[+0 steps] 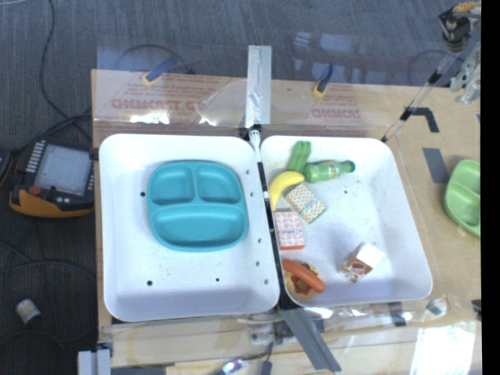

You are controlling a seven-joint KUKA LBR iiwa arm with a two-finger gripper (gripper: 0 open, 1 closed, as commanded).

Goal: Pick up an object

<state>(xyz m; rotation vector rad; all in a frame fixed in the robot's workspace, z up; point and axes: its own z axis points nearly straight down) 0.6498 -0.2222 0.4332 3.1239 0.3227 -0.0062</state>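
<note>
Hot dog (303, 278) partly cut by right bin (406, 209) rim

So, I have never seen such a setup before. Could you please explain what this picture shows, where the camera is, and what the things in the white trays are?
The camera is fixed above a workbench and looks down at a slant. A robot arm would reach in from the right to pick things up. Two shallow white bins stand side by side. The left bin holds a teal divided plate. The right bin holds small toy groceries: a banana, a green bottle, a green vegetable, two small patterned packets, a hot dog and a small carton. Everything lies in the bins.
</note>
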